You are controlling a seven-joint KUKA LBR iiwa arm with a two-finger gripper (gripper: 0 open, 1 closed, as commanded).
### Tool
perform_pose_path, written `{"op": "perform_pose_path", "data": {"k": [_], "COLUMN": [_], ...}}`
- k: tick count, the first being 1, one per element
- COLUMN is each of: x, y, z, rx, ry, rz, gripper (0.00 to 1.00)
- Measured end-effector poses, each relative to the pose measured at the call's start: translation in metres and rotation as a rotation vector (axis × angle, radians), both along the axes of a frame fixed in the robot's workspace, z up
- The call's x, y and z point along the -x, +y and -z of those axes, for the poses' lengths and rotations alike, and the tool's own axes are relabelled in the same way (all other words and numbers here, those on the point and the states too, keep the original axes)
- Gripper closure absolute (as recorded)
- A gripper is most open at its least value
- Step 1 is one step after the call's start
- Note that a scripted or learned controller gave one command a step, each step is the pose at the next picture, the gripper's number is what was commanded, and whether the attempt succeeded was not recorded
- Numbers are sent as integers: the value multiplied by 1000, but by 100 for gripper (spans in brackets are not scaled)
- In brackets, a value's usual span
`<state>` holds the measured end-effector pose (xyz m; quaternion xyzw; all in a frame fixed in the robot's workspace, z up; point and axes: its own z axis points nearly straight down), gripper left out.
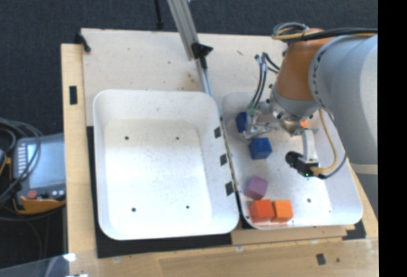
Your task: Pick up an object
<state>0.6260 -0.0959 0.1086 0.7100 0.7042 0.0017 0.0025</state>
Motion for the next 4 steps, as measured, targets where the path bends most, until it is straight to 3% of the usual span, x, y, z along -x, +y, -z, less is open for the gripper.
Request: {"op": "perform_pose_path", "data": {"k": [2,3,4], "x": [-2,-2,18], "y": [-9,-10,34], "z": [-118,-109,-120], "rx": [0,2,-1], "ry": [-2,7,5], "rz": [-5,-5,-12], "gripper": [100,100,100]}}
